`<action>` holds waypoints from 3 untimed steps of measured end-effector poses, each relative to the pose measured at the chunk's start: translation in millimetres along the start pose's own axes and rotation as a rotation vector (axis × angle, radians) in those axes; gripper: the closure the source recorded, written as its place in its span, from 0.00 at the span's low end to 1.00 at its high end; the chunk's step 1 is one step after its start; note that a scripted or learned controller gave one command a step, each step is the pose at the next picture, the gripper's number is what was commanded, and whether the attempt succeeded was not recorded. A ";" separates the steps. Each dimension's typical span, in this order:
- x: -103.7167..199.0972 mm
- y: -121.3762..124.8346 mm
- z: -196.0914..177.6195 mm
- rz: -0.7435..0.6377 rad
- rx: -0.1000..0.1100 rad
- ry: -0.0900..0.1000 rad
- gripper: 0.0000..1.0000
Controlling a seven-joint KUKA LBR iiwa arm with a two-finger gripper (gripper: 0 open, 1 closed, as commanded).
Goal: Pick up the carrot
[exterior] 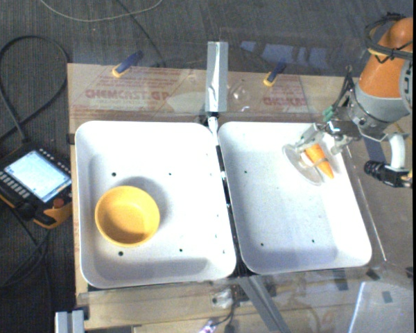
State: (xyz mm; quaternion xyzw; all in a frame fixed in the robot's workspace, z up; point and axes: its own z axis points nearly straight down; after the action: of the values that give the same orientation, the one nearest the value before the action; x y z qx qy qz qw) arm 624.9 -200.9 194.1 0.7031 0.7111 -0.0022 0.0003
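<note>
The yellow bowl (127, 215) sits in the left bin (90, 186); in the right bin's (298, 220) far corner the gripper (317, 152) clamps the carrot (317, 159), seemingly light, stiff and slick, best pinched across its thicker middle

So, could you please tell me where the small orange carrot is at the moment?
The small orange carrot is over the right white bin's upper right part, between the two-finger gripper's fingers, far from the yellow bowl.

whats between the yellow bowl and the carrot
In the camera view, bare white bin floor and the two bins' meeting rims separate the round yellow bowl from the orange carrot.
</note>
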 end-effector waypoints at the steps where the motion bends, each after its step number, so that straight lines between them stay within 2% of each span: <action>1: -23.2 21.6 33.3 -0.088 -0.002 -0.002 0.00; 2: -15.9 44.7 89.3 -0.211 -0.006 0.009 0.00; 3: -14.3 47.3 80.5 -0.215 -0.016 0.002 1.00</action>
State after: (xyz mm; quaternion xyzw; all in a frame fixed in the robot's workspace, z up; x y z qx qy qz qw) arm 672.1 -214.9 113.6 0.6227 0.7824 0.0041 0.0052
